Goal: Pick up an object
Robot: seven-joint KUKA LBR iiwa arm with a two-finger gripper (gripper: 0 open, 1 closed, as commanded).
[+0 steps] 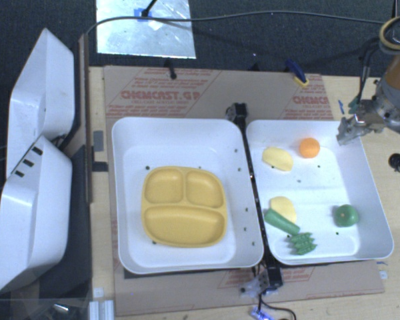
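Note:
The right bin [370,179] holds an orange ball [309,147], a pale yellow lump [278,158], a second yellow piece [284,209], a green toy vegetable with a leafy end [291,231] and a green round fruit [346,215]. My gripper [350,129] hangs at the bin's far right corner, over the rim, to the right of the orange ball and apart from it. Nothing shows between its fingers.
The left bin [127,179] bears a yellow divided plate [184,206]. A black clamp [239,112] sits where the two bins meet at the back. White housings [33,165] stand left of the bench. A cable runs across the back.

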